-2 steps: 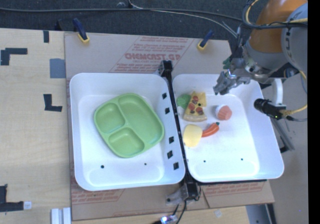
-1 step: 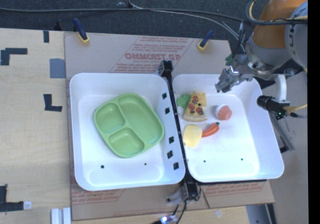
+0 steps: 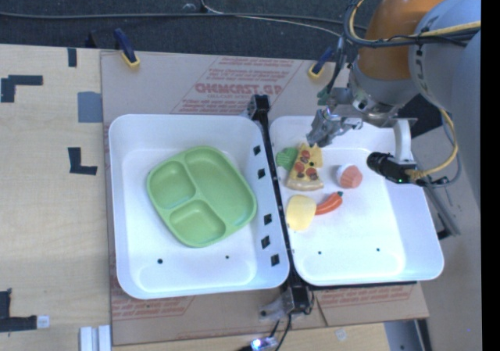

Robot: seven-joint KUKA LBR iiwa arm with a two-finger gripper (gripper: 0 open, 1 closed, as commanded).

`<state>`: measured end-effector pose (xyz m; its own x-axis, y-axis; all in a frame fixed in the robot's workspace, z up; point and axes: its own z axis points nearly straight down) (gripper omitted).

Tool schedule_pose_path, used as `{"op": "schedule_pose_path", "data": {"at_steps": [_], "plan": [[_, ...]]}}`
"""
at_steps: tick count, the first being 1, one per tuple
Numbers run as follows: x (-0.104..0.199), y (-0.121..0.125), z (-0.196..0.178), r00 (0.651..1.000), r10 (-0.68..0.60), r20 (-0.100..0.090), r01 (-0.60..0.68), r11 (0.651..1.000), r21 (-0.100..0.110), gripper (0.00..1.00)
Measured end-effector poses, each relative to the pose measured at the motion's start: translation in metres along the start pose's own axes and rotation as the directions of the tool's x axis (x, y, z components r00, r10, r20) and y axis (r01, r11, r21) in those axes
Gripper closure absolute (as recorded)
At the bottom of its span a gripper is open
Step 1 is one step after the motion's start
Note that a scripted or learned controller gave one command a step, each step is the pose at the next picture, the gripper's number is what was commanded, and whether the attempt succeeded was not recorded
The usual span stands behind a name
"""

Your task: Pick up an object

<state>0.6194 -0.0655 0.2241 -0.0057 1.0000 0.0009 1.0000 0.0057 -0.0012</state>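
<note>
Two shallow white bins sit side by side on a cardboard sheet [image 3: 234,80]. The left bin [image 3: 129,185] holds a green divided tray [image 3: 201,195] with three compartments, well away from the gripper. The right bin [image 3: 406,240] holds a small cluster of toy food.

The gripper [image 3: 320,137] hangs over the upper left part of the right bin, at the end of the grey arm with its orange band [image 3: 398,29]. Whether its jaws stand wide or narrow cannot be told from this view, and nothing can be seen between them.

Just below the jaws lies a pizza slice [image 3: 305,170], a tan wedge with red and yellow toppings, its narrow end pointing up toward the gripper and almost under the tips. A green piece [image 3: 286,158] lies just beside the slice, below and left of the jaws. Further below sits a yellow lemon-like piece [image 3: 300,212], touching an orange carrot [image 3: 330,202]. A pinkish-red piece [image 3: 351,177] lies below and right of the jaws, apart from the slice.
</note>
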Motion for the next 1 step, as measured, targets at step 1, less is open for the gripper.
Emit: {"op": "schedule_pose_path", "data": {"at_steps": [1], "plan": [[0.0577, 0.0013, -0.0071, 1.000, -0.001, -0.001, 0.001, 1.000, 0.000, 1.00]]}}
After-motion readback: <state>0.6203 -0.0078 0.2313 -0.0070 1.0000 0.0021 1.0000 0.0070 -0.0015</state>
